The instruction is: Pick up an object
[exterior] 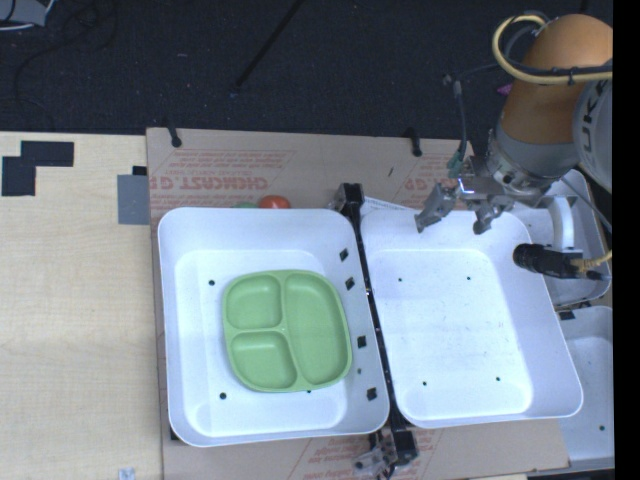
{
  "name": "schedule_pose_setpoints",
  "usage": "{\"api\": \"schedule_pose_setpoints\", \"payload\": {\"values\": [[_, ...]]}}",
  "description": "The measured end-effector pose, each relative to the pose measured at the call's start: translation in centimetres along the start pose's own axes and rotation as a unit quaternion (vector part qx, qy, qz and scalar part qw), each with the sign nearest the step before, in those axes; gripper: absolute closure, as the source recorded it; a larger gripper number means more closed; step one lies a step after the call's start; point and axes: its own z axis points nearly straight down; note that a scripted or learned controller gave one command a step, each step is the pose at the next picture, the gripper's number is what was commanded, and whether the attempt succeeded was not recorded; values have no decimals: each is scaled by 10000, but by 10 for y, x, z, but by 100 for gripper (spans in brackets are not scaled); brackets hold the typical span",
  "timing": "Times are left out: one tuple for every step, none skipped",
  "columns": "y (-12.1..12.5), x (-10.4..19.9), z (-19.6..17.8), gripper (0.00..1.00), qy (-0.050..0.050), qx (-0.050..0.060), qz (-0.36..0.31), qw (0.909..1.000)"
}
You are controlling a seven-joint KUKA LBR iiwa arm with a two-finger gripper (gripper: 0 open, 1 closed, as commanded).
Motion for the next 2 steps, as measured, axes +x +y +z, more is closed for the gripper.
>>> {"api": "schedule_pose_setpoints", "payload": {"values": [[2, 0, -7, 0, -7, -63, -6, 10000], [8, -7, 50, 0, -5, -28, 2, 10000]]}}
